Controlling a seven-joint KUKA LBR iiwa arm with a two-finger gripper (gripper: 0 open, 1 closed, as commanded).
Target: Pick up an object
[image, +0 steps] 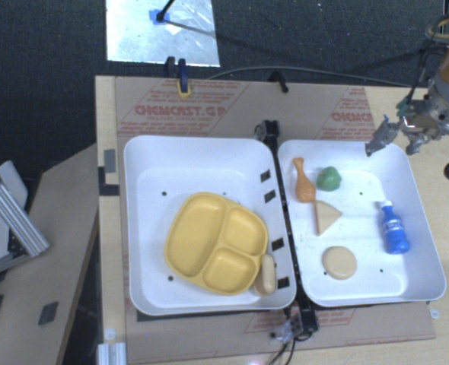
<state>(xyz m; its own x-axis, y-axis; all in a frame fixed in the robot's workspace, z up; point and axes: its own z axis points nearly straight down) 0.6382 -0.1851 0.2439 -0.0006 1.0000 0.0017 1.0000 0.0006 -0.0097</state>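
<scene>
Tool [396, 135] spread, nothing pinched, at 1 o'clock; drop straight over blue bottle [394, 228], fingers straddling its width.

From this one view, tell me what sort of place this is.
Probably a robot-grasping test bench in a lab: two white bins of toy food such as a yellow tray and blue bottle, with the gripper above.

Both bins [156, 173] are white. The tray [213, 242] is yellow, the bottle [394, 229] blue, the ball [329, 178] green, the drumstick [304, 181] orange, the cookie [339, 262] tan. The desk [72, 204] is beige.
</scene>
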